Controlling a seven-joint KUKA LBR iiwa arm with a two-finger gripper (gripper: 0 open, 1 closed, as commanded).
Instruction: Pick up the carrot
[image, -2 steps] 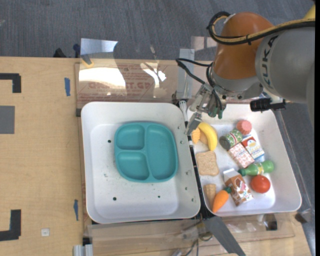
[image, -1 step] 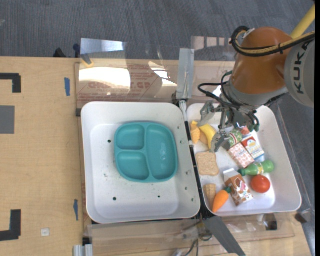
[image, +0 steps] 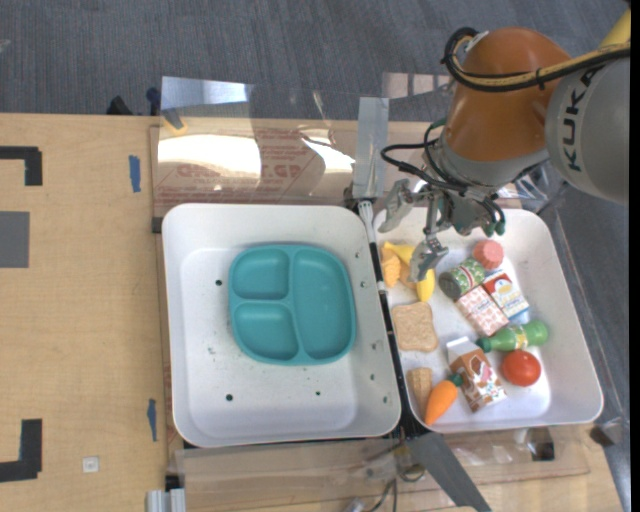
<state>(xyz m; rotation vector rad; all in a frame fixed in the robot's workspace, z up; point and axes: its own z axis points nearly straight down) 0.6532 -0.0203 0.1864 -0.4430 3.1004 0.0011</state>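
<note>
1. Nearest the camera, the carrot (image: 441, 400) lies at the front edge of the right bin (image: 572, 330), orange body pointing toward the front, green tip up against a small carton (image: 478, 378). It sits well apart from the pincer, down toward the viewer's side of it.
2. The arm (image: 500, 95) reaches in from the right and hangs over the back of the right bin, its orange band bulging above the wrist, cables looping around it.
3. The pincer (image: 432, 252) points down near the bin's back left corner. Its metal fingers (image: 428, 256) reach among yellow pieces (image: 397, 264); I cannot tell whether they are spread or pressed together, nor whether they grip anything.
4. Just in front of the pincer lies a slice of toast (image: 414, 326), and beyond that a small biscuit-coloured piece (image: 419, 381) beside the carrot.
5. To the arm side of the pincer sit a can (image: 463, 278), a pink-topped item (image: 488, 252), a boxed carton (image: 490, 304), a green bottle (image: 516, 337) and a red tomato (image: 521, 368).
6. Across the divider from the pincer, the left bin (image: 190, 330) holds a teal divided plate (image: 293, 303).
</note>
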